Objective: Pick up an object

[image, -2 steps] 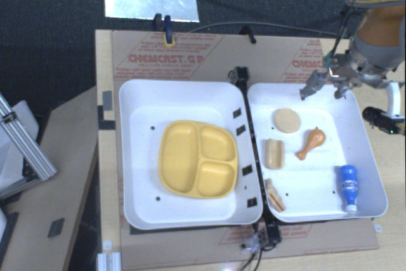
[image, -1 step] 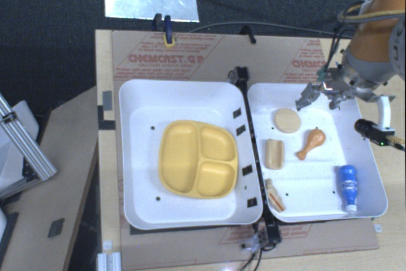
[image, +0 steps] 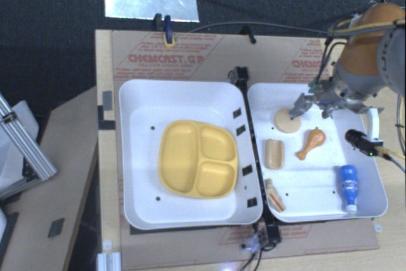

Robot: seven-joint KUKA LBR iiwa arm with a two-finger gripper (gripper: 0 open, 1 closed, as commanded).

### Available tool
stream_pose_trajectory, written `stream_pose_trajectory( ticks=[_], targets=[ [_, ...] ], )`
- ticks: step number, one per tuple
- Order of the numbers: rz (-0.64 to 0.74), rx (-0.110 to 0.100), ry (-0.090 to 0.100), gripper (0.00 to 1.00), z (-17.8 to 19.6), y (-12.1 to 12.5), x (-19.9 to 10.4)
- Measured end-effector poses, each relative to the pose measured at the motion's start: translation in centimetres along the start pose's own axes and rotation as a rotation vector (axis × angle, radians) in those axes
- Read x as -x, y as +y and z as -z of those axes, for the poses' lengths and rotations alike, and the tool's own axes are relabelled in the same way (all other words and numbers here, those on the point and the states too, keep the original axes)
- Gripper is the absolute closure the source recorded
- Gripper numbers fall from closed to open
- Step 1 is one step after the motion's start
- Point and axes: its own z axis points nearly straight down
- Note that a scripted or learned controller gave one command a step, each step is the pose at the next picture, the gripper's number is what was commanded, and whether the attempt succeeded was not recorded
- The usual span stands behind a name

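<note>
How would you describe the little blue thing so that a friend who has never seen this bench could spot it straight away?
Start at the right-hand white bin, the one the grey arm reaches over. Go to its near right corner, well away from the gripper: there lies a small blue bottle with a white cap. Its neighbours, the chicken drumstick, round cookie and bread piece, are all tan or brown; it alone is blue.
</note>
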Motion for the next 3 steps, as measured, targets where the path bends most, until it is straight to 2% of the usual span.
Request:
stream_pose_trajectory(
  ticks=[1,2,3],
  targets=[
    [0.001,0.000,0.000,0.00,-4.8,0.9,0.4],
    [0.001,0.006,-0.001,1.00,-3.4,1.0,0.5],
    [0.002,0.007,-0.001,1.00,1.5,2.1,0.4]
  ],
)
